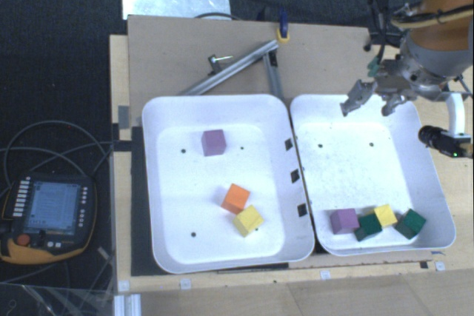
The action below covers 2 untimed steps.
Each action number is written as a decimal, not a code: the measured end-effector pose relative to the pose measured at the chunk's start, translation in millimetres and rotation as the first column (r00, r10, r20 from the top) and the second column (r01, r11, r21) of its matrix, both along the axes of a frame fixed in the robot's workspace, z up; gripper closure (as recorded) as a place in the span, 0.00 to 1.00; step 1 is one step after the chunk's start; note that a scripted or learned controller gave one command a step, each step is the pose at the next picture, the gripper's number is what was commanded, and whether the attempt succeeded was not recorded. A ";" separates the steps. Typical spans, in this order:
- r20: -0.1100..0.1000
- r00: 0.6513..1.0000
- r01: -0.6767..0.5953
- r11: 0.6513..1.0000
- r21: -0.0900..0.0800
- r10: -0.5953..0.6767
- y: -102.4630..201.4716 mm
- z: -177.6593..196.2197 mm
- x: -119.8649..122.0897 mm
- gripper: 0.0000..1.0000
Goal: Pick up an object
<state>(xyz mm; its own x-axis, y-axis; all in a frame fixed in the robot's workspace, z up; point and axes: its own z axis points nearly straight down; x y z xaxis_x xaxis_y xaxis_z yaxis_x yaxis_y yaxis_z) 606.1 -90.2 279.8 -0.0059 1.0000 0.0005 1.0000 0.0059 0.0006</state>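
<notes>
- Grey gripper (372, 101) spread wide, nothing in it, above right bin's (426, 159) far edge.
- Purple (344, 220), yellow (385, 215), two green blocks (367, 226) along its near wall.
- Left bin (159, 159): purple (213, 142), orange (235, 197), yellow (249, 220) blocks.

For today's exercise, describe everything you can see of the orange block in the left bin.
The orange block is a small, plain, matte cube, turned askew to the bin's walls. It sits flat on the floor of the left bin, near the middle. Its lower right corner touches, or nearly touches, the yellow block.
</notes>
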 end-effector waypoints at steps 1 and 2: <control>0.001 1.000 0.001 1.000 0.000 -0.001 -0.1 0.2 0.0 0.00; -0.003 1.000 0.004 1.000 -0.001 -0.004 -6.9 -43.6 -0.7 0.00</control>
<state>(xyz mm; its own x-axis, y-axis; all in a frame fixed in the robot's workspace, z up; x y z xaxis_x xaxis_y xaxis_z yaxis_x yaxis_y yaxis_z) 605.5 -97.1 236.2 -0.0016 1.0000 -0.0007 1.0000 0.0016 -0.0025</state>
